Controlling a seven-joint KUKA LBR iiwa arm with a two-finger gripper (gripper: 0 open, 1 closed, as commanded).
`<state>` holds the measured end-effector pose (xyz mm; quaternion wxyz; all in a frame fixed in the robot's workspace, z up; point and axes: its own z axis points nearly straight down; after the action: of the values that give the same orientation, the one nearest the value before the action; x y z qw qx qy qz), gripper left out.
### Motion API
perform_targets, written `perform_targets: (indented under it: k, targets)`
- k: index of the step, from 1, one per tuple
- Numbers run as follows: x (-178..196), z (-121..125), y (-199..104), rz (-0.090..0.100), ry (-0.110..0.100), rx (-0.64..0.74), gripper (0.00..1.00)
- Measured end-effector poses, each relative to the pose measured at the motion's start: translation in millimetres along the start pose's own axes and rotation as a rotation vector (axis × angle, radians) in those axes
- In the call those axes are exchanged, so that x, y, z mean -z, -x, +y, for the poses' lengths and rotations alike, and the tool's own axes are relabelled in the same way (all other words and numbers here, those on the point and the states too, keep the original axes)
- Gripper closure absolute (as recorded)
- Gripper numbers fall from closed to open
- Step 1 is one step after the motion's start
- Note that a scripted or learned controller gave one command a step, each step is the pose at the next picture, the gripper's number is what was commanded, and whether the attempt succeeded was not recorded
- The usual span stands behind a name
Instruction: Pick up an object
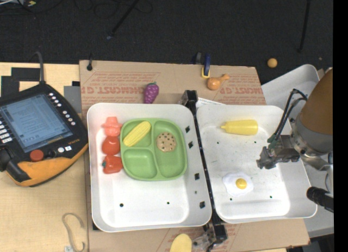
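Tool [267, 158] sits low over the right bin [283, 204], just right of the fried egg [239, 183]; yellow mustard bottle [240, 127] behind it; can't tell its grip state.

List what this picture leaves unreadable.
- Gripper, camera view: dark and small over the right bin; finger state unreadable.
- Yellow object: cut off by the bottom edge, kind unclear.
- Handheld controller screen: text too small, left side cut by the frame edge.
- Red items beside the green plate: shapes unclear.
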<state>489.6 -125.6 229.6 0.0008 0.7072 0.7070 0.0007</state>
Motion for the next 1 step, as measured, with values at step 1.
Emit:
perform_targets:
  k: [1]
  targets:
    - [-4.0, 43.1, -38.6, 0.002, -0.002, 0.003, 1.00]
